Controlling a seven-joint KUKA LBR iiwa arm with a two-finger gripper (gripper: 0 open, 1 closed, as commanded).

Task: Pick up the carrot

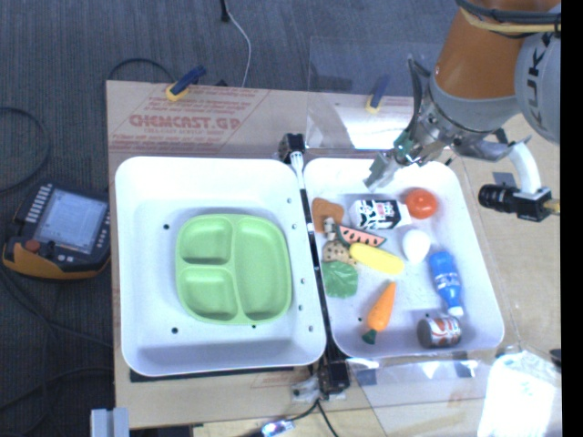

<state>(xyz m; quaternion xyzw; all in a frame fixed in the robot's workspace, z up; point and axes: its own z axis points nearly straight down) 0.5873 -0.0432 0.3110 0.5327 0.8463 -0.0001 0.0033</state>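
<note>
- Leftmost on the floor, at nine o'clock of the bins: a teach pendant, screen dark, no text legible.
- Board under the bins bears red lettering that reads roughly "CHEMCAST GP".
- Left bin holds a green sectioned tray.
- Right bin holds mixed toy food. Carrot lies free at about six o'clock of that bin, tilted, orange body up, green stem end down, just beside a lettuce piece and below a corn cob.
- Handling, as judged: the carrot looks like light, stiff plastic with a smooth, tapering skin that may slip; best taken across the thicker middle, jaws square to its long axis.
- Other labels: cow-pattern milk carton, blue bottle and can; print too small to read.
- Gripper hangs at twelve o'clock of the right bin, well apart from the carrot; fingers appear slightly spread, pinching nothing.
</note>
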